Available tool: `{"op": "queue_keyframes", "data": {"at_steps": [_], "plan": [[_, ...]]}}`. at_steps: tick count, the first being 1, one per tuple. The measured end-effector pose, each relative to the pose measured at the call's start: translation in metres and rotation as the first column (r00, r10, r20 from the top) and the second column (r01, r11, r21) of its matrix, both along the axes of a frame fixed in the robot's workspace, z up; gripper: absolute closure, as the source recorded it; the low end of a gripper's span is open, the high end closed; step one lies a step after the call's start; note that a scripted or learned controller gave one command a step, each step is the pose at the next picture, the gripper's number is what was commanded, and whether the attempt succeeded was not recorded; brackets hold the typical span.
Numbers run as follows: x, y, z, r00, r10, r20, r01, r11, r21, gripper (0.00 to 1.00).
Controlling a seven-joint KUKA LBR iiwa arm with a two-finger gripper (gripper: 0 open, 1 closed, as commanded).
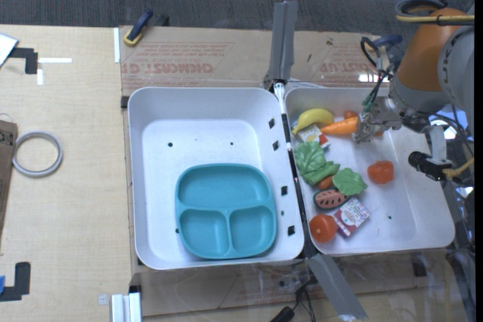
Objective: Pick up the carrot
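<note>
Pale wood worktop [68, 237] — two glossy white bins; tool [367, 129] grips the tapered orange carrot [339, 127] near the right bin's [423, 234] back edge.

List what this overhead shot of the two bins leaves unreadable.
- Gripper by the carrot: fingers too small and dark to judge; contact unclear.
- Carrot's right end: masked by the gripper.
- Red packet: print too small.
- Arm: cut off by the right edge.
</note>
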State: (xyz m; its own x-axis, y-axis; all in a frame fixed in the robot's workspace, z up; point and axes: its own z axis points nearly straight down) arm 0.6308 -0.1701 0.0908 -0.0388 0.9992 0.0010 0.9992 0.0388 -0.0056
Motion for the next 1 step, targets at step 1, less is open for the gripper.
{"op": "queue_keyframes", "data": {"at_steps": [1], "plan": [[-0.0166,0.023,0.0008,0.907,-0.421,0.003,0.421,0.907,-0.002,1.0]]}}
